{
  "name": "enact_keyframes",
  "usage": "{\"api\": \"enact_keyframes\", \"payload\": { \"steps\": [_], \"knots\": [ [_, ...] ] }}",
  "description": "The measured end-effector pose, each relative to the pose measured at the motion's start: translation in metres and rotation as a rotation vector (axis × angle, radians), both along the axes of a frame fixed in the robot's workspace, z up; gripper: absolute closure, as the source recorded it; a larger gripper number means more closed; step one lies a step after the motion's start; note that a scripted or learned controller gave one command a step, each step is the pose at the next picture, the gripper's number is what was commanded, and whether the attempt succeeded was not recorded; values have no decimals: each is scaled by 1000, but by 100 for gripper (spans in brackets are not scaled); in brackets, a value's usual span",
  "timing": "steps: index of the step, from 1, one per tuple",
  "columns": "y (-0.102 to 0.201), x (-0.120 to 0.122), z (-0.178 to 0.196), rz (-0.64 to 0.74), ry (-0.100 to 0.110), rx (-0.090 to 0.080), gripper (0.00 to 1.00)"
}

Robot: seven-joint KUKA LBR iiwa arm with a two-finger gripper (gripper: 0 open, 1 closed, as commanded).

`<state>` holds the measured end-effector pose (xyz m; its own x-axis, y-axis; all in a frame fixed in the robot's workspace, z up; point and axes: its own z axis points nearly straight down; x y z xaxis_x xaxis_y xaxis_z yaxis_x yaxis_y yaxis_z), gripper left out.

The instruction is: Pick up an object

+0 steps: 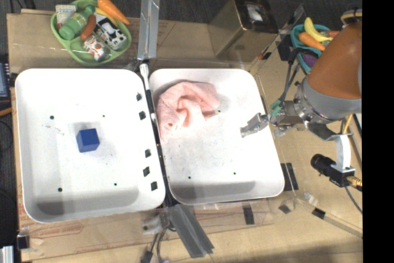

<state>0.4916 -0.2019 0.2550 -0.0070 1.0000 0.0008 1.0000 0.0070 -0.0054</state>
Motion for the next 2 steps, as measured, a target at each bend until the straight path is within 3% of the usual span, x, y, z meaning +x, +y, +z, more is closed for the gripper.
{"api": "enact_keyframes", "payload": {
  "steps": [1, 2],
  "knots": [
    [100, 39, -29, 8, 0, 0, 0],
    [65, 105, -143, -115, 2, -1, 0]
  ]
}}
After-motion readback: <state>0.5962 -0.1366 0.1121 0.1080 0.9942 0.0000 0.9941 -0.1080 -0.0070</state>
